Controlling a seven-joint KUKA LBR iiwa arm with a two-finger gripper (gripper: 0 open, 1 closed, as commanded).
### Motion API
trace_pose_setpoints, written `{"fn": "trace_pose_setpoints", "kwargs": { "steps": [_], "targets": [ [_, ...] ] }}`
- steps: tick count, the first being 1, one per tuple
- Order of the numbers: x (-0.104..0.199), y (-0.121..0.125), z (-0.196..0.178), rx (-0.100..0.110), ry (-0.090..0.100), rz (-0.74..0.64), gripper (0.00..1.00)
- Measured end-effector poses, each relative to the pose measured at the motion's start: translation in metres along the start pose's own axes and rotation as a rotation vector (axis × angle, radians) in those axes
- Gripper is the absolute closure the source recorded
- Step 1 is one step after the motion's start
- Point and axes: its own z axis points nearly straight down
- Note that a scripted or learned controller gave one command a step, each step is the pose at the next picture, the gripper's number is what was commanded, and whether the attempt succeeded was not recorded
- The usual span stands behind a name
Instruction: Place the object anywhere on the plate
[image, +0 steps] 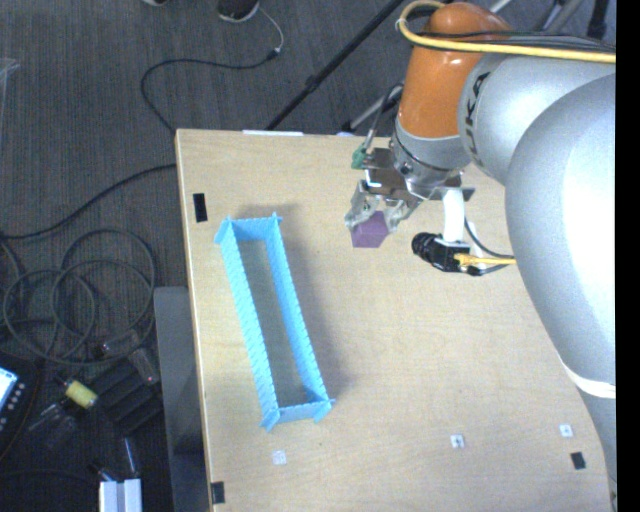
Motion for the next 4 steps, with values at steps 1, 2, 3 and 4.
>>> {"fn": "trace_pose_setpoints", "kwargs": {
  "steps": [1,2,3,4],
  "targets": [
    [0.0,-0.001,-0.007,0.004,-0.002,0.0,1.0],
    [-0.001,-0.001,-0.014,0.007,-0.004,0.0,1.0],
    [-0.042,0.013,0.006,-0.026,0.031,0.061,1.0],
    [-0.043,0.012,-0.001,-0.022,0.029,0.061,1.0]
  ]
}}
